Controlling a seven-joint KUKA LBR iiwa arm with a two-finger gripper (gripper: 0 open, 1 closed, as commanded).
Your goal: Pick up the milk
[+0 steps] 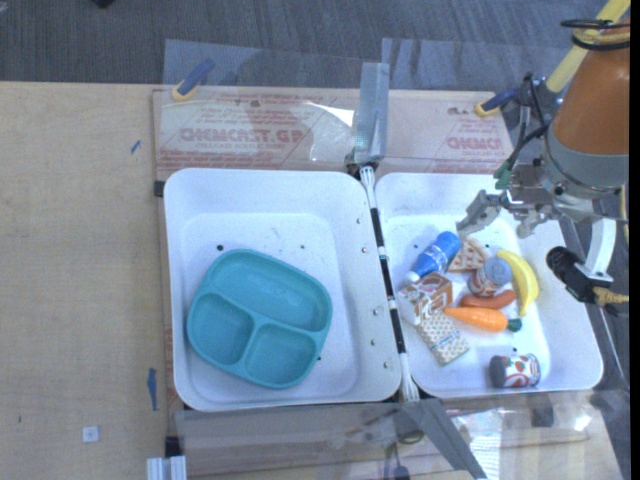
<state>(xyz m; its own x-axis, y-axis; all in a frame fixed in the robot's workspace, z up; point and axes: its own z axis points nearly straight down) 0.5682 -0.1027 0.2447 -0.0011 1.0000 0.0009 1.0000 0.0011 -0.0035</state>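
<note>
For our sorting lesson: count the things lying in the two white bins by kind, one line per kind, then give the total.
Blue bottle: 1
Banana: 1
Carrot: 1
Can: 1
Patterned carton: 1
Other small food pieces, round the one at, too jumbled to name: about 3
Teal divided plate: 1
Total: about 9

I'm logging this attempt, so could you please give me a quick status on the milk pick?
Gripper above right bin's far side, nothing between fingers. Milk lying untouched in bin. Pizza slice tight against it.
</note>
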